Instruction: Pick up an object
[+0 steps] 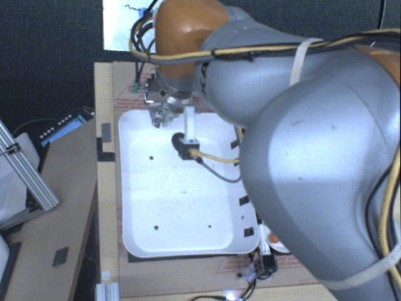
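Object: we count one small orange-and-white thing (274,237), low and right of centre, just past the lower right corner of the left bin. The arm covers most of it, so we cannot tell what it is.
Object's place: apart from the gripper, which is near the far end of the left bin.
Gripper (169,115): low over the far end of the left bin, under the orange band (188,27). We cannot tell whether it is wide or narrow, and we see nothing held in it.
Cable: one yellow cable (216,160) runs from a black fitting (183,146) below the gripper toward the right.
Left bin (135,231): one white bin in plain sight. We count three small dark dots on its floor, one on the left (151,158) and two nearer the front.
Arm (313,155): one, grey, covering the right half of the view.
Tape tabs: three black ones (244,200) along the left bin's right rim.
Bench (69,187): brown board, with one aluminium rail (25,174) at the left edge.
Writing: one white sheet (125,17) at the far side bears blue marks too small for us to read.
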Motion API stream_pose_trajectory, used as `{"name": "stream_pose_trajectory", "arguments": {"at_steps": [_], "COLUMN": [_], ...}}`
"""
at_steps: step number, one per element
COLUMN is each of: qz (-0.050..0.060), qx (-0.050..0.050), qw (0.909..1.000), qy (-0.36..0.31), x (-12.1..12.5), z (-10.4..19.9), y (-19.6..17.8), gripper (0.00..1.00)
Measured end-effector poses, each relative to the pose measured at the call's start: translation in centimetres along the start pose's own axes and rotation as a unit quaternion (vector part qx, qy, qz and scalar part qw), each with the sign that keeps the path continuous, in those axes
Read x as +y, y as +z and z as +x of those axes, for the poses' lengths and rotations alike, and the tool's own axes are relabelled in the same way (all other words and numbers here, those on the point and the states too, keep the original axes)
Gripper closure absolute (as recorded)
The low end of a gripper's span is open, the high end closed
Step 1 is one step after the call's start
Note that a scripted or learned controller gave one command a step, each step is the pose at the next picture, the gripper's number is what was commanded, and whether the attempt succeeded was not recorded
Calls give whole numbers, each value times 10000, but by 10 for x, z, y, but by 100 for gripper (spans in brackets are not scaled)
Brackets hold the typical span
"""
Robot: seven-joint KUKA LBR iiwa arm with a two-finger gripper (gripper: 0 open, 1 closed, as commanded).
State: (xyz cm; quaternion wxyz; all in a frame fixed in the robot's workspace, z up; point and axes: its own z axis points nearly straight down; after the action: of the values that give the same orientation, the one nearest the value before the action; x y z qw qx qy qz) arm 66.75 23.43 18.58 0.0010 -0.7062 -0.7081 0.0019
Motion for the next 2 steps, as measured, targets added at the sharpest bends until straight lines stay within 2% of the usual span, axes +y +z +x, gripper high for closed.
{"name": "stream_pose_trajectory", "arguments": {"at_steps": [1,2], "qz": [-26,-101], "qx": [10,36], "qw": [10000,9999], "qy": [-11,-10], "x": [2,3], "z": [1,0], "y": [104,-110], "gripper": [100,100]}}
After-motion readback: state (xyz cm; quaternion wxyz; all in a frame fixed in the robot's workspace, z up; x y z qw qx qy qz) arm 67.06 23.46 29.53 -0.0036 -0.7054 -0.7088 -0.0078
